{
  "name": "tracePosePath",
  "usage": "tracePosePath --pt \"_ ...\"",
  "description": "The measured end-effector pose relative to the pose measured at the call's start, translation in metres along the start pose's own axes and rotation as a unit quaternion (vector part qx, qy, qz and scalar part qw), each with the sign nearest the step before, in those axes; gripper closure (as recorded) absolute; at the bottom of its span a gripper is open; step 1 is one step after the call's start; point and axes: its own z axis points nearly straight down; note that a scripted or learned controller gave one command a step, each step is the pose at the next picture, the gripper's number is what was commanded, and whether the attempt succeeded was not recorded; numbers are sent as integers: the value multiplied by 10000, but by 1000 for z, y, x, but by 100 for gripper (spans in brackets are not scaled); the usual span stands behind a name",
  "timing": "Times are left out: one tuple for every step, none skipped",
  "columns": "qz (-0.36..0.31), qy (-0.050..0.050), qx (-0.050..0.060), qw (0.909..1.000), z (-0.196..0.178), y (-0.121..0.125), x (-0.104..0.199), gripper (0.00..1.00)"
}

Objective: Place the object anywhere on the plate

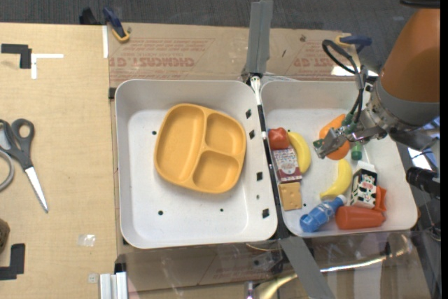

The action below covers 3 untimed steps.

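Note:
A yellow plate (199, 148) with three compartments lies in the left bin (133, 171), with nothing on it. My gripper (327, 145) hangs over the upper middle of the right bin (308, 98), right at an orange round object (334, 132) that it partly covers. Whether it touches that object is unclear. Beside it lie a banana (301, 150) to the left and a second banana (339, 180) just below.
The right bin also holds a red ketchup bottle (283, 154), a cracker (290, 196), a blue bottle (318, 216), a red object (360, 217), a milk carton (364, 185) and a small green item (356, 150). Scissors (26, 161) lie on the bench at left.

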Motion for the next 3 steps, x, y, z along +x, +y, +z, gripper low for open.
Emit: tracePosePath --pt "133 2 -5 9999 63 5 85 100" --pt "-187 -3 -2 9998 45 64 151 100" --pt "-186 -3 -1 9998 45 64 151 0"
